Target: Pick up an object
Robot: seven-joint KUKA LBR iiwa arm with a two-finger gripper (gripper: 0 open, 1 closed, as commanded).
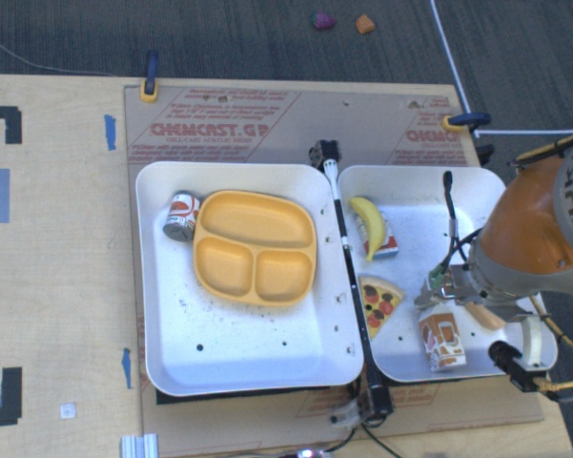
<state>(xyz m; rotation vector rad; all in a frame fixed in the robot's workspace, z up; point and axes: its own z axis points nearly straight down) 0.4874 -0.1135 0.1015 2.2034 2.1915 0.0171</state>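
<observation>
Camera view: arm (539,227) enters from the right, orange band over the right bin's (410,361) far-right side. The wrist bends down and toward the bin's middle. Gripper (440,290) is low over the bin floor, just above the carton (443,340) and right of the pizza slice (378,302). Nothing is seen between the jaws, and I cannot tell whether they are apart or together, since the wrist body crowds them.

Hidden or unclear:
- Arm covers the right bin's right wall and corner.
- Thin black rod (449,203) runs down the bin floor. Its lower end is lost behind the gripper, and what it is cannot be made out.
- Tan strip (483,316) is just right of the carton, partly under the wrist. Identity unclear.
- Red-and-white packet (388,246) is half under the banana (365,219).
- Carton print is too blurred to read.

Counts:
- Two bins, touching along the middle, on a cardboard sheet (267,122) on the tabletop (48,256).
- Left bin (162,351): one yellow plate (255,246) with three compartments, and one can (180,216) on its side touching the plate's upper-left edge.
- Right bin: one banana, one packet, one pizza slice, one carton, one rod, one tan strip.
- Two clamps on the sheet's far edge, left (151,74) and right (467,119).
- Two small bits on the floor, purple (322,20) and orange (364,24).
</observation>
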